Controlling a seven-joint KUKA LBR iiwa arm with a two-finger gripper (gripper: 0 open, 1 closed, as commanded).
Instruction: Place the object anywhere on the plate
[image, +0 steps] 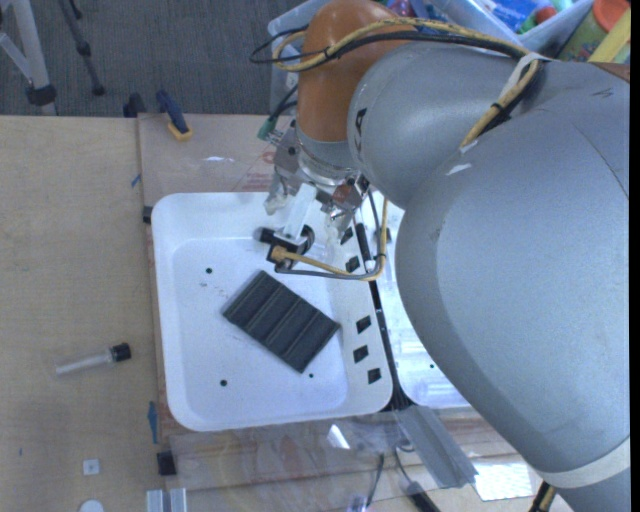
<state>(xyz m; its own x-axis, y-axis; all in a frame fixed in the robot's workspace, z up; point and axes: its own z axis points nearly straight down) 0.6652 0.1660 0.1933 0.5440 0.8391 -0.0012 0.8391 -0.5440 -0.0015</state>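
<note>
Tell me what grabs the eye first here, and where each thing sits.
The huge grey arm looms over the right side, its orange band at top centre. To its left, a dark ribbed slab lies askew in the middle of the left white bin.

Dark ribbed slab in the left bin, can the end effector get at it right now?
Probably yes. The dark ribbed slab lies flat in the left bin with nothing on it, and the end effector hangs over the same bin, beyond the slab's far edge.
</note>
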